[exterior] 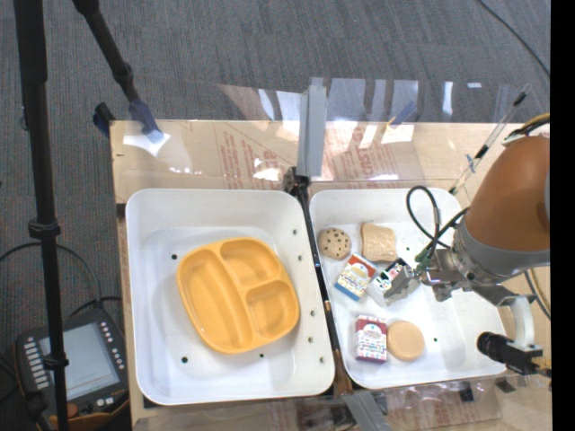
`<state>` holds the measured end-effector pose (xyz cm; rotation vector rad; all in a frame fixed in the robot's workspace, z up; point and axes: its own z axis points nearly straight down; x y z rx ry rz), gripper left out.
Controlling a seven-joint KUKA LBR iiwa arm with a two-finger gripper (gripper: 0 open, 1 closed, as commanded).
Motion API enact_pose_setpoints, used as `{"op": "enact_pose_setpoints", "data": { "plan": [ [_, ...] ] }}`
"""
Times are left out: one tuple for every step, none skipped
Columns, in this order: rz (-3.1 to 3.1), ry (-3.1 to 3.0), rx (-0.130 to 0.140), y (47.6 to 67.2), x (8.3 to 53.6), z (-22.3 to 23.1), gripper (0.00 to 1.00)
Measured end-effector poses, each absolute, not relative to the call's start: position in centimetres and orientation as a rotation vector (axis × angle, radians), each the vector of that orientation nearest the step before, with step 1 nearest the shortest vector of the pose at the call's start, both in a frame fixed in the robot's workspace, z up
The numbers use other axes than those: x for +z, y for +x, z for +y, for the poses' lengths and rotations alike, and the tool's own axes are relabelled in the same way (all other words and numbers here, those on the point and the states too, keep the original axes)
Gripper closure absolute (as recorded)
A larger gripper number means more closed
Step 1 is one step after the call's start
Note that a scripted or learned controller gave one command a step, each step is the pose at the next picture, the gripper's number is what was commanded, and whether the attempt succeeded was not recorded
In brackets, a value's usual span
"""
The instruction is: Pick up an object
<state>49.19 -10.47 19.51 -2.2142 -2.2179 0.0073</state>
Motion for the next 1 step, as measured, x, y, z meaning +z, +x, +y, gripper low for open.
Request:
{"op": "enact_pose_setpoints", "data": {
  "plan": [
    [-2.073, -2.351, 0.006, 55.88, 10.86, -11.61, 0.00]
  ]
}}
